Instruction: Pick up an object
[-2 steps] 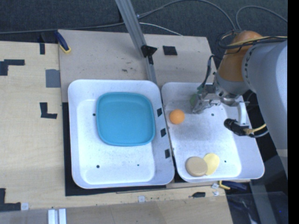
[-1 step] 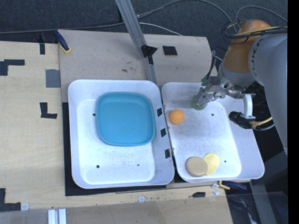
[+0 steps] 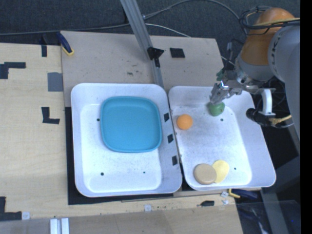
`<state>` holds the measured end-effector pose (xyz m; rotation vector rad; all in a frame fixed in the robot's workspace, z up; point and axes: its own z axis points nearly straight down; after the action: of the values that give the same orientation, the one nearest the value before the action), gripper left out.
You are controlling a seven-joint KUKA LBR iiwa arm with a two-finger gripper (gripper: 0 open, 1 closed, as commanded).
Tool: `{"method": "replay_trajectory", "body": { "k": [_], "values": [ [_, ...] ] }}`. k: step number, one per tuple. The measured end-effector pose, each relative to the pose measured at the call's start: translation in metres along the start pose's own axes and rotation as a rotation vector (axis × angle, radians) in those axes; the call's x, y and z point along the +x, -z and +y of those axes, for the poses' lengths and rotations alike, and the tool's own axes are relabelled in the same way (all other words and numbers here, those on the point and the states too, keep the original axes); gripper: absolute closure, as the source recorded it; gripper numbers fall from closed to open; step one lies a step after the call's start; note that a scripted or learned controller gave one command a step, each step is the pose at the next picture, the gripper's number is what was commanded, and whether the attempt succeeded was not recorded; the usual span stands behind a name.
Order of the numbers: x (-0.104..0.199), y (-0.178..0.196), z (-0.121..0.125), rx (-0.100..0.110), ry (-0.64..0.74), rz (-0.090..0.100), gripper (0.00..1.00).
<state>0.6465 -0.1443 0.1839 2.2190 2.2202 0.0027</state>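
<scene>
My gripper (image 3: 218,97) hangs over the far part of the right bin (image 3: 243,140), right above a small green object (image 3: 216,108) that sits on the bin floor. The fingers point down at the green object and touch or nearly touch its top. An orange ball (image 3: 184,122) lies to the left of it, near the bin's left wall. At the near edge of the same bin rest a tan round piece (image 3: 204,174) and a yellow piece (image 3: 221,169), side by side.
A blue square plate (image 3: 130,123) fills much of the left bin (image 3: 87,174). A slanted metal pole (image 3: 141,30) crosses the bench behind the bins. Cables and the arm's body (image 3: 273,48) crowd the right side.
</scene>
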Motion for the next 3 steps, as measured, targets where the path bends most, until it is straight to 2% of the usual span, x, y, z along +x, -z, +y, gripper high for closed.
{"method": "replay_trajectory", "body": {
  "k": [1, 2, 3],
  "values": [
    [0.000, 0.047, 0.001, 0.000, 0.000, 0.000, 1.00],
    [0.047, 0.055, -0.024, 0.002, 0.003, 0.001, 1.00],
    [0.097, 0.043, -0.045, 0.004, 0.003, 0.001, 1.00]
  ]
}}
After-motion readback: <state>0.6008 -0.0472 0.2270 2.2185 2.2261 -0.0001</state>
